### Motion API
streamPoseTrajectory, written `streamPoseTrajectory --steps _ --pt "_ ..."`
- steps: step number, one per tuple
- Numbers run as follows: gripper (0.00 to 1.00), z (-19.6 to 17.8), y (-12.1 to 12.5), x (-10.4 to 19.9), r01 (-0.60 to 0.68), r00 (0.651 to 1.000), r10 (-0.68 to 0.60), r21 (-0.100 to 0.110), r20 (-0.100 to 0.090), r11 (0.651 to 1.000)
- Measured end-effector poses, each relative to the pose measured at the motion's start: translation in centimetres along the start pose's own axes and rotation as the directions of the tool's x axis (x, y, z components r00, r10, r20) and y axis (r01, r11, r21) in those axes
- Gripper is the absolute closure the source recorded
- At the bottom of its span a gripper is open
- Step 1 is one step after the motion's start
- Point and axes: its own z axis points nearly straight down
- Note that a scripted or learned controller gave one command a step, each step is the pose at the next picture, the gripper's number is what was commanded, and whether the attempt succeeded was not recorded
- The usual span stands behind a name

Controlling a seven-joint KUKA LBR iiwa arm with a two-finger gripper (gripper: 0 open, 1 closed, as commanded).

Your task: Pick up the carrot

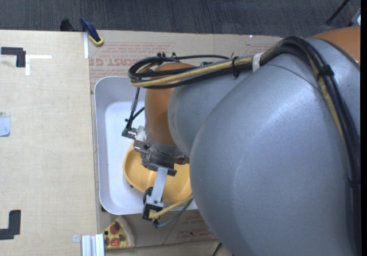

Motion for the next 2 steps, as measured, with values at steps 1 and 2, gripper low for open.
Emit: streamPoseTrajectory --steps 1,2 --pt "1.0 -1.3 0.0 0.0 -0.443 0.896 0.443 0.0 0.0 0.896" --pt "1.0 -5.0 0.2 -0.2 -0.673 0.739 0.673 0.001 -0.003 0.739"
